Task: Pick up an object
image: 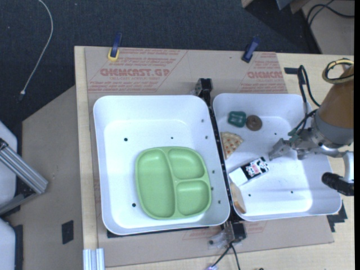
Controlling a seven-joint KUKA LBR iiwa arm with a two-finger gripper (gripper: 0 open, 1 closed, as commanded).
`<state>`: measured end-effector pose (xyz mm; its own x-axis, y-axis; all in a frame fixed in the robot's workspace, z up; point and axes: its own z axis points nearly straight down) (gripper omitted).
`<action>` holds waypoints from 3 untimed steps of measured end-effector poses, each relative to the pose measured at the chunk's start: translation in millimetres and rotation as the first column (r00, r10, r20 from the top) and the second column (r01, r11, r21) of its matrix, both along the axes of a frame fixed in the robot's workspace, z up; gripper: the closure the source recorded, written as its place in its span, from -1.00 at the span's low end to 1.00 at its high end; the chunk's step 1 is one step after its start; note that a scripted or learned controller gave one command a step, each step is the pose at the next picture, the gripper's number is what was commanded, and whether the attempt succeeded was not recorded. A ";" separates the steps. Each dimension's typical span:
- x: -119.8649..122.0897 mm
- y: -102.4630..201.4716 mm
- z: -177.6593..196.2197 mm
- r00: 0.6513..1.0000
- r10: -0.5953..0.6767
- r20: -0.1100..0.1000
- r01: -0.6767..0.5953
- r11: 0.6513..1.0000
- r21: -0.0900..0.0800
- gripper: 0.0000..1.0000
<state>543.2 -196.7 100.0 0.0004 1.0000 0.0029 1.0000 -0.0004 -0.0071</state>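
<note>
Gripper [279, 149] low over right bin [292, 201], can't tell if it grips anything. 2 white bins on tabletop [84, 151]. Left bin [112, 117]: 1 green divided plate [173, 181]. Right bin: 1 black-white box [252, 170] just beside gripper, long axis diagonal, lower-left to upper-right; 1 green block [237, 118], 1 brown disc [254, 122], 1 waffle piece [229, 143].
</note>
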 end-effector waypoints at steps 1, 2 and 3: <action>2.0 -0.9 14.4 1.000 0.000 0.008 0.000 1.000 -0.004 1.00; 3.1 -7.6 59.1 1.000 0.000 0.012 0.000 1.000 -0.006 1.00; 14.7 -9.5 111.5 1.000 0.002 0.014 -0.002 1.000 -0.006 1.00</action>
